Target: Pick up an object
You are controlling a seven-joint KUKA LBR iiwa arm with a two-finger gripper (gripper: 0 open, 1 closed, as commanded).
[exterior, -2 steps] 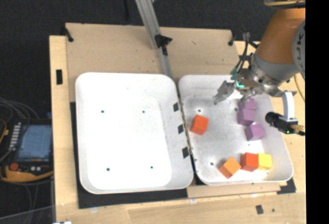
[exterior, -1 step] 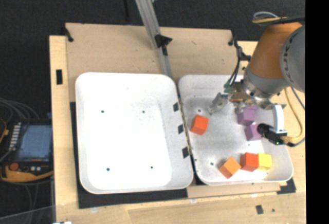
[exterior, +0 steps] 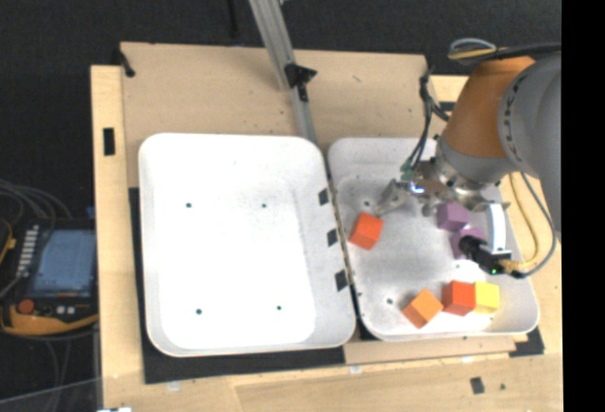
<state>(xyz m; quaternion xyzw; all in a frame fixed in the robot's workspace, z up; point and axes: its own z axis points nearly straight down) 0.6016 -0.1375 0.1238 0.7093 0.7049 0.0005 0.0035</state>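
plainly, we had several small blocks to choose from in the right bin (exterior: 378, 160): a lone orange cube (exterior: 367, 231) near the bin's left wall, an orange block (exterior: 423, 306), a red block (exterior: 460, 297) and a yellow block (exterior: 487, 296) bunched along the near rim, and a purple block (exterior: 455, 216) tucked under the wrist. we judged them all light, rigid and flat-faced, likely wood or foam, not fragile, and easy to pinch across two opposite faces with little risk of slip. our tool (exterior: 416, 197) sat low over the middle of that bin, between the lone orange cube and the purple block; we could not tell how it was set, since the wrist and cables covered it, and we saw nothing held in it. the lone orange cube looked the best pick to us, with bare floor on three sides, though the bin wall stood just beside it on the left. the three bunched blocks touched or nearly touched, leaving little room between them. the left bin (exterior: 156, 212) lay well apart, and the bench (exterior: 208, 89) beyond was open save for a slanted metal pole (exterior: 274, 23).
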